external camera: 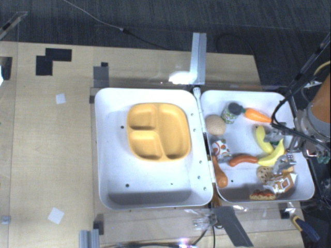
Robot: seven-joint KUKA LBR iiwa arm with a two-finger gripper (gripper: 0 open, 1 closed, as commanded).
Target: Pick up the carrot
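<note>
I see the small orange plastic carrot (257, 115) lying in the right white bin (243, 190), near its far wall, just beside the green-and-white bottle with a dark cap (230, 112). Its long axis runs roughly left to right, slightly slanted, thick end toward the bottle, tip toward the arm. The metal two-finger gripper (283, 161) sits low at the bin's right side, over the yellow banana (269, 146) and patterned cookie pieces (274, 180), well apart from the carrot. I cannot tell how the claw stands. The left white bin (111, 138) holds a yellow divided plate (157, 131).
</note>
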